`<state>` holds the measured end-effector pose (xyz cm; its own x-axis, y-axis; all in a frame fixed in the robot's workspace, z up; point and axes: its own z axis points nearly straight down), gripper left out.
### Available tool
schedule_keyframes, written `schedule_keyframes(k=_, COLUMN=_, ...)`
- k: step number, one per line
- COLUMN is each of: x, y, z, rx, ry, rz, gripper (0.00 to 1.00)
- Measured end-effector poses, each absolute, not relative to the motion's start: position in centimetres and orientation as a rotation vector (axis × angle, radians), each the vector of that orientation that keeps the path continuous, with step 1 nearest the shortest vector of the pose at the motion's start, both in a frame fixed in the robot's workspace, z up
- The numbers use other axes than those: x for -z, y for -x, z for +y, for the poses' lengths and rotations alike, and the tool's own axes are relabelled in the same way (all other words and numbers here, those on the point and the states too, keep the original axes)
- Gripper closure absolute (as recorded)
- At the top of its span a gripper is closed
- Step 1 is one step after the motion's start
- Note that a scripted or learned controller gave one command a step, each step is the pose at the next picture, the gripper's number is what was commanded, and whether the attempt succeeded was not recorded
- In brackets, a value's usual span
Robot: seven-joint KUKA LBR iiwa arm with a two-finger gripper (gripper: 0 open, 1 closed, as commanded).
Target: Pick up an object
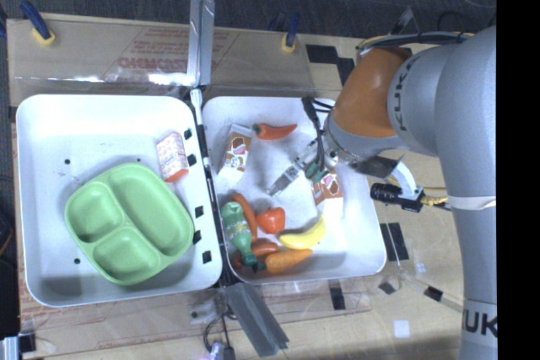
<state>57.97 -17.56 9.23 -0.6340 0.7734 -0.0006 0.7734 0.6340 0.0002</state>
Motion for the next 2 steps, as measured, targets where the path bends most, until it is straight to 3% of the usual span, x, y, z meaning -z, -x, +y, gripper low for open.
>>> schedule_keyframes(k=1, x=-9.4, y=-61.5, z=-18.0, rx=-0.001, ry=-1.447, rz=2.785, gripper=0.00)
schedule_keyframes(k=2, x=-17.5, y=-65.6, z=-15.5, rx=-0.001, ry=-1.254, rz=2.878, gripper=0.00)
